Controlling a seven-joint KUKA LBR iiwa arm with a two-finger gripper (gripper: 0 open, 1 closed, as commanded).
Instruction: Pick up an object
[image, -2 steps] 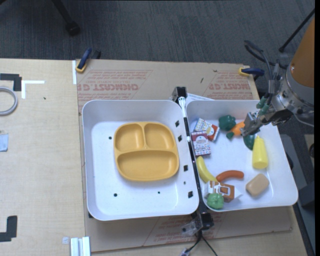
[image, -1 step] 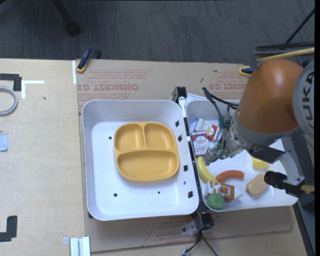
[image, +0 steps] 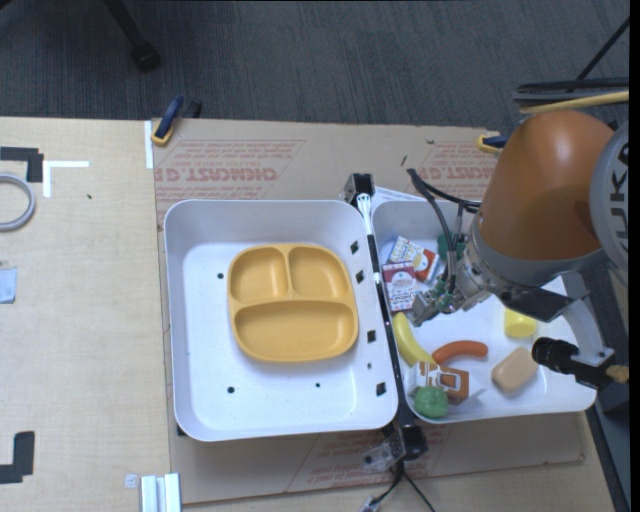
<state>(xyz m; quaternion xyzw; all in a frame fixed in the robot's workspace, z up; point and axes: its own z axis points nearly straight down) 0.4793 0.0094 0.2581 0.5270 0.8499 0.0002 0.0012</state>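
camera view | end effector right of frame centre, low in right bin; grip state cannot be told | banana just below-left of it, long axis upper-left to lower-right | red sausage lies near-horizontal | yellow divided plate in left bin

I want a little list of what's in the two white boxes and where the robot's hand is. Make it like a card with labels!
left bin: a yellow divided plate with three sections
right bin: toy food and small packets
near the divider: a banana, a green round toy
middle: a red sausage, an orange-and-white carton
right part: a yellow block, a tan bread-like piece
far end: red-and-white packets
gripper: low over the right bin, beside the packets
arm: reaches in from the right
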